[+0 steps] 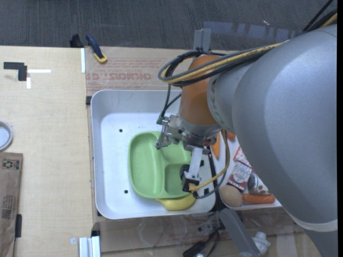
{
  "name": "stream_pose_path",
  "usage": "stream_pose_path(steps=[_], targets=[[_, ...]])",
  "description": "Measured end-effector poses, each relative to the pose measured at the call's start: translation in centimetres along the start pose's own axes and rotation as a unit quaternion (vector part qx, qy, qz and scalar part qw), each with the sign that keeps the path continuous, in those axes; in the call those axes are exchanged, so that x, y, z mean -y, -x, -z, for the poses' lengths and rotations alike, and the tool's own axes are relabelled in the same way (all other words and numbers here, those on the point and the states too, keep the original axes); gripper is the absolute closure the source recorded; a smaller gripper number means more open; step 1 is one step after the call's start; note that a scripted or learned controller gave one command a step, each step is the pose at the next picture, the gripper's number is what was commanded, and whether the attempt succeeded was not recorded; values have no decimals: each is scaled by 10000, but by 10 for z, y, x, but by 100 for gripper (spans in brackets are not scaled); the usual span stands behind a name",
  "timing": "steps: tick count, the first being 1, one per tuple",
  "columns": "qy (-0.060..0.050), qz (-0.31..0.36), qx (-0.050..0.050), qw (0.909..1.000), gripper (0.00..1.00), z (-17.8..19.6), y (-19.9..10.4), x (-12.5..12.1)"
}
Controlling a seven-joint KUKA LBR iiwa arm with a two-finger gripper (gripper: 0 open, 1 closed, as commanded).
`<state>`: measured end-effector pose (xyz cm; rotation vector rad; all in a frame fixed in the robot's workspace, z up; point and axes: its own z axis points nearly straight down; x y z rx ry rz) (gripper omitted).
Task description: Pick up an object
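A light green divided dish (147, 167) lies in the left white bin (110, 143), towards its right side. A yellow banana-like thing (177, 203) pokes out from under the dish's near edge. My gripper (162, 139) hangs low over the dish's far right rim, with the orange-banded wrist right above it. The arm hides the right part of the dish. I see nothing held in the gripper.
In the right bin (252, 206), mostly under the arm, lie an orange carrot (259, 199), a beige egg-shaped thing (231, 196), a printed packet (242, 171) and another orange piece (216, 146). Cardboard (128, 71) lies behind the bins. A wooden board (43, 143) is on the left.
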<state>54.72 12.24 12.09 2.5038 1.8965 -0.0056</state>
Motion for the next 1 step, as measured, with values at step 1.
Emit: stream_pose_path(steps=[1], targets=[[240, 579, -109, 9980, 0, -14, 13, 33]])
